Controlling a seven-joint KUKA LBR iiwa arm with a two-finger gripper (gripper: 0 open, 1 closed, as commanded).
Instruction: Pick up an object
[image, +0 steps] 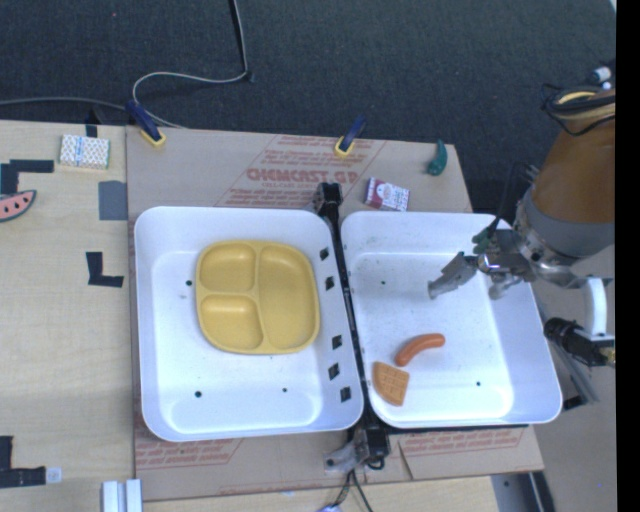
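An orange-red sausage (419, 348) lies in the front half of the right bin (520, 400). A tan waffle-like piece (391, 383) sits just in front of it, near the bin's front left corner. My gripper (471, 287) hangs over the middle of the right bin, behind and to the right of the sausage. It is open, its two fingers spread apart with nothing between them. The grey arm with its orange band comes in from the right edge.
The left bin (160, 330) holds a yellow divided plate (257, 297). Black clips run along the rim shared by the two bins. A small red-and-white packet (385, 194) and a green clip (438, 158) lie on the cardboard behind the right bin.
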